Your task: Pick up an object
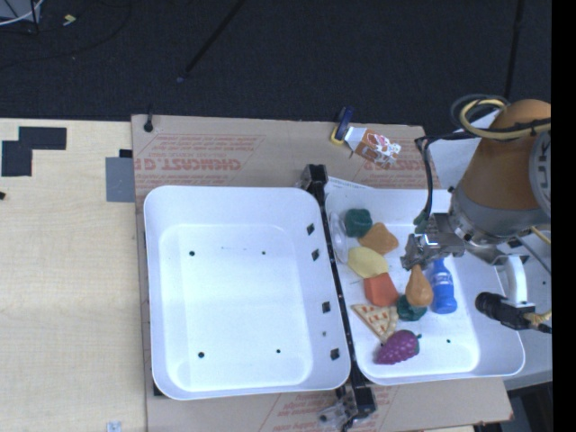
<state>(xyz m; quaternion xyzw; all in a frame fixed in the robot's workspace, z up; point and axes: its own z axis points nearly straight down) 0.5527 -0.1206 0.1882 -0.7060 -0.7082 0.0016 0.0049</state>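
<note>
**Open floor on the left, crowding on the right**

Wide free room across the left bin (234,286), bare white floor from wall to wall. Right bin (490,354) tightly packed along its left half: green block (358,220), orange lump (380,238), yellow piece (367,261), red block (381,290), pizza slice (373,318) and purple grapes (397,346), touching or just beside one another. Blocked at centre by the gripper (421,252), with pear (418,288) and blue bottle (443,290) just below. Some bare floor toward the lower right corner.
</note>
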